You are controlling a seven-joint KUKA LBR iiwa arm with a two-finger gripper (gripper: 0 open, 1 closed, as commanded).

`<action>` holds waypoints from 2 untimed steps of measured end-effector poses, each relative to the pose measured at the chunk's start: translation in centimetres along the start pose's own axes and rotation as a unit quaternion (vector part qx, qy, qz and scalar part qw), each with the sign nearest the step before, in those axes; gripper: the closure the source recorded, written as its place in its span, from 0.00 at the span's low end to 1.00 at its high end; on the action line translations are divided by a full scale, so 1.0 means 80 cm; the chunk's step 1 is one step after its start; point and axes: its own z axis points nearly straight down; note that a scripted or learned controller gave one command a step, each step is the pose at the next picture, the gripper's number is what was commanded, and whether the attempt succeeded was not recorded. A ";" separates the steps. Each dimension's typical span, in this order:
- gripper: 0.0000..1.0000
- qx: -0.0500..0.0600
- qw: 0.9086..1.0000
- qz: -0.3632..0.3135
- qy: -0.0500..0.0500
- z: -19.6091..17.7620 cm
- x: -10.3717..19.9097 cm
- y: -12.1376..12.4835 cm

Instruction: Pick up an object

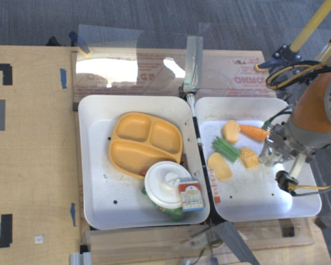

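I see the gripper (268,154) low in the right bin (254,203) — just beside the yellow corn piece (249,158), carrot (252,132) behind it — whether its claw is apart, I cannot tell.

A clear plastic sheet (154,73) stands behind the bins; blue tape (63,78) marks the wooden desk (30,148).

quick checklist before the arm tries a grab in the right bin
1. Gripper is over the right bin: ok.
2. Target nearby: yellow corn piece lies just beside the gripper: ok.
3. Something already held: cannot tell.
4. Neighbours crowd the target: green beans and carrot lie close: not ok.
5. Black cable hangs low over the bin floor: not ok.
6. Left bin's orange tray is away from the arm: ok.
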 end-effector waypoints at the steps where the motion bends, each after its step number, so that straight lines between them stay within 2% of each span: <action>1: 1.00 0.006 0.998 0.070 -0.001 -0.038 0.010 -0.087; 2: 1.00 -0.001 0.985 0.173 -0.002 0.000 0.044 -0.113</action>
